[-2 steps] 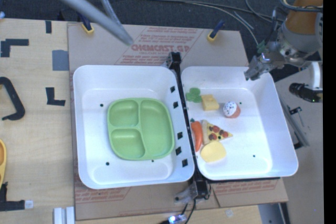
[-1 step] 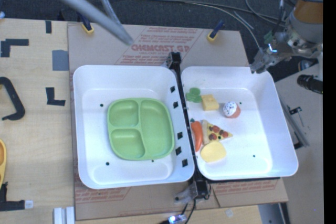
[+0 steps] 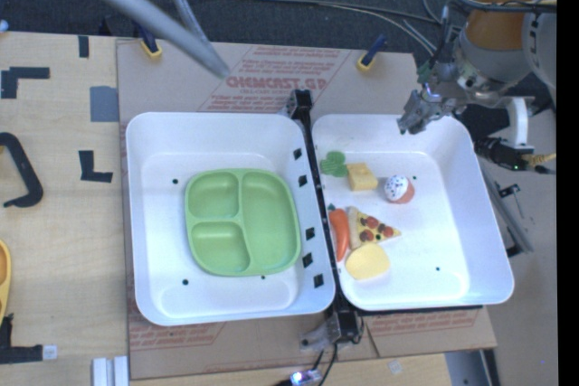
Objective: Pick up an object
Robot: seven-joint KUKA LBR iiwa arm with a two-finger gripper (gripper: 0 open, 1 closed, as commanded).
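The claw (image 3: 418,116) hangs over the far right corner of the right bin (image 3: 457,221), just at its back rim, with the grey arm and its orange band rising behind it toward the right edge of the view. Whether it is released or clenched I cannot tell: it reads as a dark blur from this angle. Nothing is visible in it, and it sits well apart from every object.

As a judgement, the task is barely begun. Nothing is lifted; all the candidates lie on the floor of the right bin, clustered toward its left half. Nearest the claw is a small white and red round object (image 3: 397,188), with a yellow block (image 3: 362,177) just beside it on the left and a green piece (image 3: 334,163) by the divider. Nearer the camera lie a toy pizza slice (image 3: 375,229), an orange carrot (image 3: 340,230) along the divider, and a pale yellow rounded piece (image 3: 367,262) touching or nearly touching the slice.

The left bin (image 3: 163,285) holds a green divided tray (image 3: 242,221), lying flat with nothing in its compartments.

What is left, then, seems to be everything: travel over the cluster, descent, closing on one piece, and the lift. The pieces lie close together, so a clean grasp on one may be awkward
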